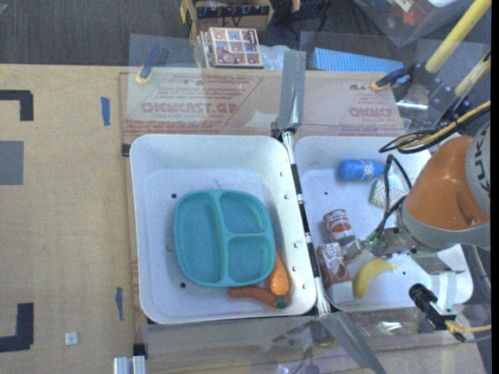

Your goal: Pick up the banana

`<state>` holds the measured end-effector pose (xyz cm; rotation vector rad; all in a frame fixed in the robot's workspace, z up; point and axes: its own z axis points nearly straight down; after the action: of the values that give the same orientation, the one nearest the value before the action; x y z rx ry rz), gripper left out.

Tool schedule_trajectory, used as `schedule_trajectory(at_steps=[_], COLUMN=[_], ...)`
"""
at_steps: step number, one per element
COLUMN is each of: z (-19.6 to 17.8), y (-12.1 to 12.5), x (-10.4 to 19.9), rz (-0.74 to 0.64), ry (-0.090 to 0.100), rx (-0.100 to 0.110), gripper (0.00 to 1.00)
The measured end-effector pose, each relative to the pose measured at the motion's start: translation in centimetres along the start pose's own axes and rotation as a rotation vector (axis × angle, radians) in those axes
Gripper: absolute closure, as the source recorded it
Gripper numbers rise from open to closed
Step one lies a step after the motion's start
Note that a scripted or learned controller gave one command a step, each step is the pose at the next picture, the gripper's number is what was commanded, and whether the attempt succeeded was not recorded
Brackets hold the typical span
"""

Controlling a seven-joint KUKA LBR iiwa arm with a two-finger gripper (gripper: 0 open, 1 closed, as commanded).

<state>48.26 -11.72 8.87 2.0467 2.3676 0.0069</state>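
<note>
- Banana [372, 275]: lies in right bin [355, 153], toward 6 o'clock of its floor, apart from other items.
- Gripper [368, 245]: sits just above banana at 12 o'clock; finger state cannot be told.
- Can [338, 226]: at 10 o'clock of banana.
- Blue bottle [360, 169]: at 12 o'clock of bin.
- Left bin [156, 162]: holds teal divided tray [224, 238], carrot [259, 294] at its 5 o'clock.

A teal divided tray [224, 238] lies in the left white bin [148, 232], with a carrot [257, 294] at its five o'clock. The right bin [316, 158] holds a blue bottle [360, 169] at twelve o'clock and a can [338, 226] near centre.
</note>
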Motion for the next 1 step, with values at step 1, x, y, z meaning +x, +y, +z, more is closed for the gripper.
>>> schedule_trajectory(at_steps=[1], z=[0.11], y=[-0.75], x=[-4.71], rz=[0.131], ry=[0.003], rx=[0.003], gripper=[0.00])
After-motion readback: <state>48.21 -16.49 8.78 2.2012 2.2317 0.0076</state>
